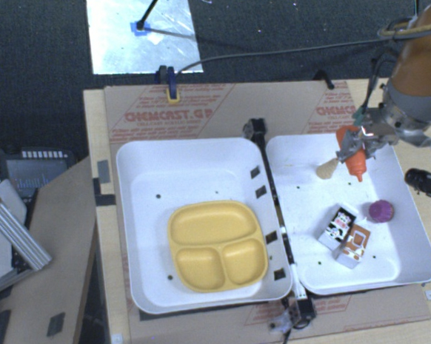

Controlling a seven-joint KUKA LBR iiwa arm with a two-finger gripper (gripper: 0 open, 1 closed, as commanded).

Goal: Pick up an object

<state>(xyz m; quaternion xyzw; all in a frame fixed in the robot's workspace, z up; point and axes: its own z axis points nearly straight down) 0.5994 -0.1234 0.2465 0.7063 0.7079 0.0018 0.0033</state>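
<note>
White plastic forms both shallow bins on the desk [109,235]. The left bin [137,166] carries a yellow divided tray [217,244], which lies toward the 6 o'clock side of that bin with its two small compartments nearest the bottom edge.

The right bin [408,264] carries four loose items. An orange carrot-shaped toy [357,164] sits at the 12 o'clock end of the bin. A tan rounded piece [327,169] lies just beside it at its 9 o'clock. A purple ball [380,210] rests toward the 3 o'clock wall. A black-and-white box [338,226] and a brown-and-white carton [353,244] lie touching each other toward 6 o'clock, with the carton on the 5 o'clock side of the box.

The arm [419,66] enters from 3 o'clock, its orange band visible above the grey wrist. The jaws [351,147] hang over the 12 o'clock end of the right bin, directly at the top of the orange carrot-shaped toy. From where I stand the fingers blend into the toy, so I cannot tell how far the jaws are spread, nor whether the toy is gripped or only lying under them.

A cardboard sheet [217,104] with red lettering lies under both bins. A foil-like square [141,29] lies on the dark floor at 12 o'clock, beyond the desk.
</note>
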